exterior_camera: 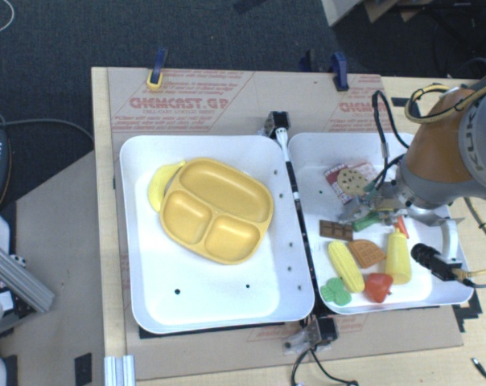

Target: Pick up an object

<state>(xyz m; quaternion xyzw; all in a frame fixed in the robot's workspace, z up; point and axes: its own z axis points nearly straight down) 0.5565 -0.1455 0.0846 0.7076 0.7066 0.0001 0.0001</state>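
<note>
Hand [377,207] low in right bin [307,167] (among toy food [364,252]).

I see open floor in the left bin [146,240] below the yellow divided tray [215,209]; toy food [364,265] crowds the right bin [315,155].

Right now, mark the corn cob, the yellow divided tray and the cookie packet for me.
corn cob [346,265], camera view, middle of the cob.
yellow divided tray [217,209], camera view, ridge between its compartments.
cookie packet [348,179], camera view, on the cookie picture.
</note>
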